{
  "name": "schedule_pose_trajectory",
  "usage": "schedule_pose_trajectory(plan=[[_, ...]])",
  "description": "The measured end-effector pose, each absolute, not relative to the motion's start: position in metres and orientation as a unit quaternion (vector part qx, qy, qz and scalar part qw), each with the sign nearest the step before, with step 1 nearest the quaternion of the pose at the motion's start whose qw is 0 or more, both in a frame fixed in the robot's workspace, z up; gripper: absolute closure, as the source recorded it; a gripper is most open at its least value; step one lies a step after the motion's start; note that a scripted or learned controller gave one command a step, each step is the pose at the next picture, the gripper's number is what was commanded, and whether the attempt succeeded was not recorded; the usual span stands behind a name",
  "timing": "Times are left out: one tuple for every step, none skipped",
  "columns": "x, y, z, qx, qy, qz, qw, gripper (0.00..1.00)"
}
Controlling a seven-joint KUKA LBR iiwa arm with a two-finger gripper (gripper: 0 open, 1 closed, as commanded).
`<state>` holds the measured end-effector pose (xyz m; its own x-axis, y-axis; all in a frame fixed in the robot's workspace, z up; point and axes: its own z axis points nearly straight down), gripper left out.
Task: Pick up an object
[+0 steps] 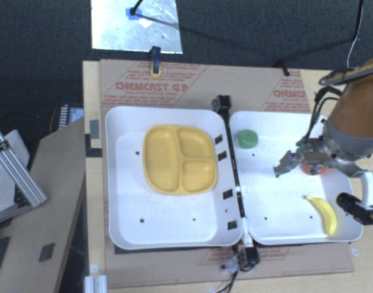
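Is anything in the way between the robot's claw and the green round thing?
Nothing visible is. The gripper hangs over the right bin, and only bare white bin floor lies between it and the green round thing near the bin's top left corner.

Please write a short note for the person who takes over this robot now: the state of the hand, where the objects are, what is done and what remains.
Hand: over the right bin, near its middle, with nothing visible between its fingers. I cannot tell if it is open or shut.
Right bin: a green round object at the far left corner, a banana at the near right, and something orange-red partly hidden behind the wrist.
Left bin: a yellow divided plate in the middle.
Done: nothing is picked up yet.
Left: choose one object, grasp it and lift it.
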<state>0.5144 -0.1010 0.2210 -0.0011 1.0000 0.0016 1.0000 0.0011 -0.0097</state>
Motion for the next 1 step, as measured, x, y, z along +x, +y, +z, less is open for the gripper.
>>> schedule_pose_trajectory(plan=[[0.5168,-0.1008,0.2259,-0.706,-0.708,-0.0004,0.000,0.00]])
